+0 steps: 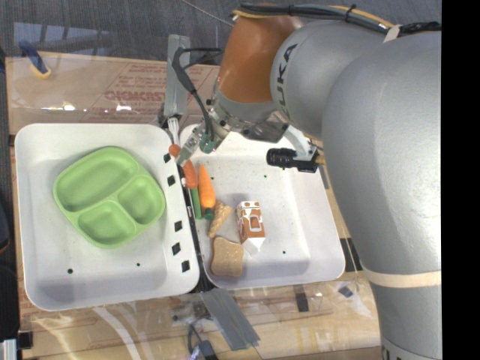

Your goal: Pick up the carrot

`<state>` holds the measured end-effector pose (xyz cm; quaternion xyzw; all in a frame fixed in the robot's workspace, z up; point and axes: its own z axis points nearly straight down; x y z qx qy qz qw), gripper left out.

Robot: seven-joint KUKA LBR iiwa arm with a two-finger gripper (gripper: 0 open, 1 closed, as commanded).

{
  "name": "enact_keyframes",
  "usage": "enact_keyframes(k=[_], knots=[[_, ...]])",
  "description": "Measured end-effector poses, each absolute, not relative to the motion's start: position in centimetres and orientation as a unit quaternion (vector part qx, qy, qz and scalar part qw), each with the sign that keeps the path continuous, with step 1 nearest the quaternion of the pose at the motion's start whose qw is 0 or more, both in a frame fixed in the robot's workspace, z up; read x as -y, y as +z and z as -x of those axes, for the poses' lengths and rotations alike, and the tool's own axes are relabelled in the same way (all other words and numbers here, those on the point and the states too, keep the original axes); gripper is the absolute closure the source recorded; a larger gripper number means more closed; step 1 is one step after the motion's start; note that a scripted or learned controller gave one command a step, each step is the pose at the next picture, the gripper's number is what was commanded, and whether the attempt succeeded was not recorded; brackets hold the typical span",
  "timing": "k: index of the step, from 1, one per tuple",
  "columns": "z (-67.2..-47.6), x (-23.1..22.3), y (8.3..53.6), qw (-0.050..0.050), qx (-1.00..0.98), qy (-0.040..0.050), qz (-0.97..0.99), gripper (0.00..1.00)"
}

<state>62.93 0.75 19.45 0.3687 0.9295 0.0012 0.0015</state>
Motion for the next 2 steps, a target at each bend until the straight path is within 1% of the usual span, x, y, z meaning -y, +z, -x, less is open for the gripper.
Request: enact_keyframes(k=[1,2], knots=[[-61.5,3.9,20.9,0.000,-1.000,-0.0005,-0.027,1.00],[-58.2,-0.7,19.1,-0.001,-1.000,0.0003,0.029,1.00]])
